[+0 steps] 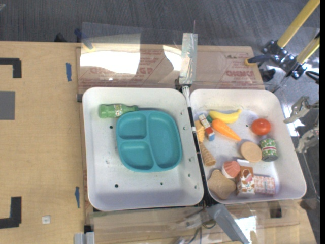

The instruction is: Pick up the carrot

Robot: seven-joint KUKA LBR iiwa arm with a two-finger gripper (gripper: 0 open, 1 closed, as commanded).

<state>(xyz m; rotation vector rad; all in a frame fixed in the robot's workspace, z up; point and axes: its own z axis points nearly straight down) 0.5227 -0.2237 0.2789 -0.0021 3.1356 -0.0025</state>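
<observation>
orange carrot (226, 130) lying in right bin (284, 111), just below yellow banana (226, 116), near tomato (261, 126). teal divided plate (150, 139) in left bin (94, 151). jaw state: cannot tell.

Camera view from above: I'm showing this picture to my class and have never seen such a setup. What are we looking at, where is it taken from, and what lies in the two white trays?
This is one fixed camera looking down at a slant on a workbench. Two shallow white bins sit side by side. A robot arm with a two-finger gripper normally reaches in from the right; its job here is to pick up the carrot.

The left bin holds a teal divided plate and, beside its upper left corner, a green bottle lying on its side.

The right bin holds toy food: the orange carrot near the middle top, a yellow banana just above it, a red tomato to its right, a small green can, and several boxes and biscuit-like pieces. Nothing is being held; the carrot lies in the bin.
</observation>
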